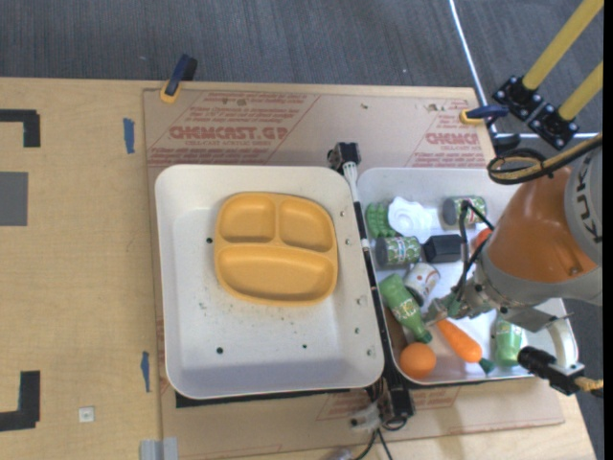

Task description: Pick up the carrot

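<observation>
The carrot (459, 340) looks light, hard and smooth. I would grab its fat middle. I cannot tell how the jaws (458, 307) stand.

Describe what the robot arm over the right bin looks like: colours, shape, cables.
The arm is a rounded, bulky body with a broad orange band above a grey wrist section. Thin dark cables run down its front toward the gripper, which is small, dark and metallic. A black loop of cable curves above the orange band.
</observation>
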Robot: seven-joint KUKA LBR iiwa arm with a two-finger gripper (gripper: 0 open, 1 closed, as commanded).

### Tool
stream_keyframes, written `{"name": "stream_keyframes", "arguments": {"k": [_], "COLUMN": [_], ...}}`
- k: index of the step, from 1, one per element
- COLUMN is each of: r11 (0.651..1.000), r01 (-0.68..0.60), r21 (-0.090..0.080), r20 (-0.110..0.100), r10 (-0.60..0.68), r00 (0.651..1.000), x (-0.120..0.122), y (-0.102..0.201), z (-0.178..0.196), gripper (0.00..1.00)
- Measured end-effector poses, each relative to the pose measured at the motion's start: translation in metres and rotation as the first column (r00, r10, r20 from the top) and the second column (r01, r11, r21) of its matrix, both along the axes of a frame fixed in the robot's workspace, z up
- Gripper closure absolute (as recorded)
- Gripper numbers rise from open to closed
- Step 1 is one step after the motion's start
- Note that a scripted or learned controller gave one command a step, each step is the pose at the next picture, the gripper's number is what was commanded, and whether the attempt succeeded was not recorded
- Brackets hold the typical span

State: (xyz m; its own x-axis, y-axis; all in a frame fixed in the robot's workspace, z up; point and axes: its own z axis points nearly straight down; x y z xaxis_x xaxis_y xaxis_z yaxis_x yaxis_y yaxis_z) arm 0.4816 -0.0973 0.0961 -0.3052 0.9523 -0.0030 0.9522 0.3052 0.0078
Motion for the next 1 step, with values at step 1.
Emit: {"name": "stream_keyframes", "arguments": {"k": [1], "r11": [1.000], "r01": [0.000], "r21": [0.000], "r20": [-0.001], "r10": [0.000], "r00": [1.000], "x": [-0.0002], "y": [0.0000], "z": [-0.0001], "gripper": [0.00]}}
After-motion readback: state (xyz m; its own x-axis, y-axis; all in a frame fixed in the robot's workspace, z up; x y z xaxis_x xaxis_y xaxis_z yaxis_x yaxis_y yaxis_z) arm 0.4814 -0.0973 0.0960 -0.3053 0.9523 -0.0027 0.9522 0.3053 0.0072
